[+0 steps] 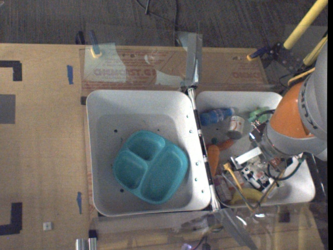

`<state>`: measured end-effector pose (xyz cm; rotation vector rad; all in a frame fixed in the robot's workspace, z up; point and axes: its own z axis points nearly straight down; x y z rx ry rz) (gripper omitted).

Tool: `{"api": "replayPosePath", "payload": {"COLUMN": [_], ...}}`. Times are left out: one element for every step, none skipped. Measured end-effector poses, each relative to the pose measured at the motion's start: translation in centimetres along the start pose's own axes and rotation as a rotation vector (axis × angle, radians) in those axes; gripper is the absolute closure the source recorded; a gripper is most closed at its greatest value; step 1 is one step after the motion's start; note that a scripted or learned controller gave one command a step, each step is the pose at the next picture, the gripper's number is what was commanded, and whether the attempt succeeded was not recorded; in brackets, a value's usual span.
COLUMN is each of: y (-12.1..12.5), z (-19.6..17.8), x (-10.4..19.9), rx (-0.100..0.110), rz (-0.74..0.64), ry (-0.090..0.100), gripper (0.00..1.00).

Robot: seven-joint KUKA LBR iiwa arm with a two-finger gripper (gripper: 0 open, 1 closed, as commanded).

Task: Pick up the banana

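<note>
Teal divided plate in left bin, blue bottle, orange carrot in right bin

A plate lies in the left bin (banana in the right).

This looks like a robot lab, not a home. A big grey arm with an orange band comes in from the right of the frame. Two white bins sit side by side on a flat wooden bench. Bits of blue tape and black marks are stuck on the bench at the left, like marks for lining things up. Black cables lie on the dark floor at the top. A yellow pole and a clamp stand in the upper right corner. Clear plastic sheets are fixed behind the bins.
</note>
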<state>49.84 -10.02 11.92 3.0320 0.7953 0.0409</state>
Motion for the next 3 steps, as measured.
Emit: {"api": "replayPosePath", "payload": {"y": [3.3, -3.1, 2.0], "z": [-23.3, -19.8, -19.2], "x": [5.4, 4.8, 8.6], "rx": [0.013, 0.015, 0.01], "rz": [-0.003, 0.086, 0.227], "ry": [-0.024, -0.028, -0.025], "gripper": [1.0, 1.0, 1.0]}}
